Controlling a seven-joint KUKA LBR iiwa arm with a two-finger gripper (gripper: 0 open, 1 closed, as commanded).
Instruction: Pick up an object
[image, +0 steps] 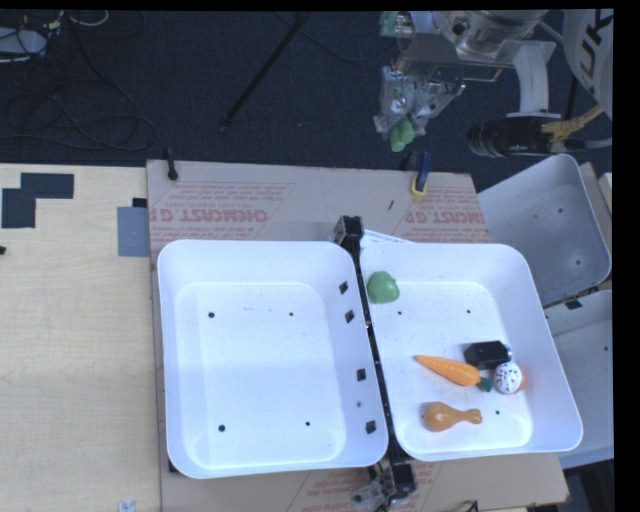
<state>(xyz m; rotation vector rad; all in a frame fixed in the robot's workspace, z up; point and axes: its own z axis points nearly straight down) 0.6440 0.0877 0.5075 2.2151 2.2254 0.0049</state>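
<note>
My gripper (404, 122) hangs high above the bench, over the dark floor behind the right bin (540, 300). A small green object (402, 135) sits between its fingers, lifted well clear of the bins. In the right bin lie a green rounded piece (382, 287) by the divider, an orange carrot (448, 369), a black block (486, 352), a white speckled ball (508, 378) and a tan drumstick-shaped toy (450, 416).
The left bin (180, 300) stands beside the right one, joined by a black clip strip (362, 340). A blue and yellow clamp (421, 174) sits at the cardboard's back edge. A grey metal plate (545, 215) lies to the right.
</note>
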